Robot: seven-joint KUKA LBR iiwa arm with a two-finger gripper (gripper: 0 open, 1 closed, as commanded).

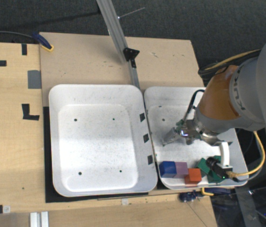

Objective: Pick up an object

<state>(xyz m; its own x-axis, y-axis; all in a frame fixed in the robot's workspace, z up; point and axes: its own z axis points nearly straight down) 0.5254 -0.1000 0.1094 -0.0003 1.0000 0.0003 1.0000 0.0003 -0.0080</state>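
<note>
The counter [99, 56] spreads well beyond the hand on every side, pale wood carrying two shallow white bins. The left bin [95, 93] lies across the divide from the hand; the right bin [170, 98] is the one the hand works over. The arm [232, 103], grey with its orange band, comes in behind the hand and covers much of that bin's far side. The hand [182, 132] hangs low over the bin floor near its middle, and whether it is apart or together cannot be told from this slant; nothing is seen clamped in it. The candidates sit in a row toward the bin's near edge, below the hand: a green piece [208, 170] of unclear shape, partly under the wrist, then a blue block [167, 168], a purple block [181, 168] touching it, and a small orange block [194, 175] just beside the purple. These look like light, rigid toy cubes with smooth faces, likely a bit slippery. The blue block, at the end of the row, seems the easiest take, pinched across its two free opposite faces.
</note>
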